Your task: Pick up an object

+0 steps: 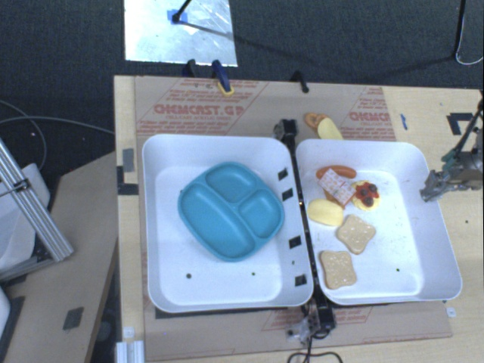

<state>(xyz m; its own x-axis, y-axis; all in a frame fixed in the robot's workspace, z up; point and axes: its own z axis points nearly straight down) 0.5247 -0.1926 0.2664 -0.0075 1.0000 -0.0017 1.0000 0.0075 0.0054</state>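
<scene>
The right bin (408, 278) holds several toy foods. A sausage (337, 172) lies at the top, with a pink and white wafer (338, 188) just below it and a small tart with red berries (367, 193) to their right. A pale yellow lump (325, 212) lies lower down, and two tan bread slices (355, 234) (337, 269) sit nearer the front. My gripper (437, 182) hangs over the right bin's right rim, well right of the foods, with nothing seen in it.
The left bin (162, 278) holds a blue divided plate (230, 211). A yellow and orange toy (325, 126) lies on the cardboard behind the right bin. A blue clamp (221, 76) is at the back edge. A metal frame (30, 210) stands at far left.
</scene>
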